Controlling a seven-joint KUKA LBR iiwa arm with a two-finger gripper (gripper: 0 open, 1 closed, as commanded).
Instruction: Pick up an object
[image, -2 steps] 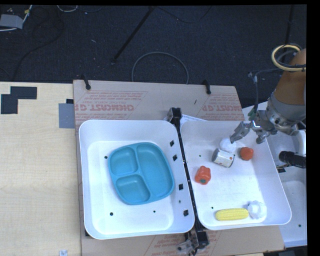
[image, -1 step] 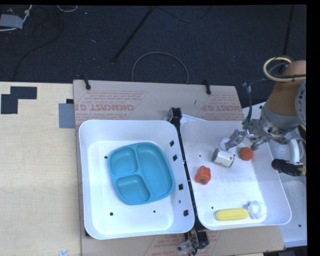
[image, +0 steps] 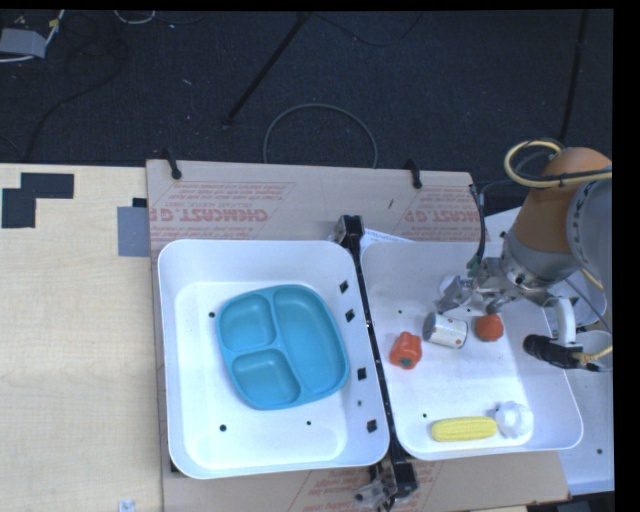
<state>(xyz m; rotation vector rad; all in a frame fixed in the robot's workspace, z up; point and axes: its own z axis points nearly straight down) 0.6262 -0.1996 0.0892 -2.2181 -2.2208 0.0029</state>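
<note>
Currently the arm is bent down from the right over the right bin; gripper is poised just above a small white cup, jaw state undeterminable; an orange cylinder is seen nearby

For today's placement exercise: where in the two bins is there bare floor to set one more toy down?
Left bin: narrow strips around the blue plate, widest along the front. Right bin: open floor between the orange cup and the corn, and at the back left corner. Crowded around the gripper, white cup and tomato.
</note>
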